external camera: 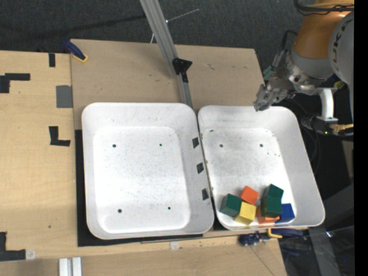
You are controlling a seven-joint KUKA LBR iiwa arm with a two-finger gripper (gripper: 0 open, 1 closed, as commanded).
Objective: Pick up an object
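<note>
Claw [263,101] at right bin [299,131] far rim, grip state unclear. Blocks [256,204] near corner: target top orange block [250,195], descend vertically.

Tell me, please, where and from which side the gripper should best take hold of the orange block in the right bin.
Grip the orange block from above, across its two free upper sides. It sits on top of the cluster in the near corner of the right bin, with the yellow block and green block crowding it low, so a side approach looks blocked. The gripper hangs over the far rim.
</note>
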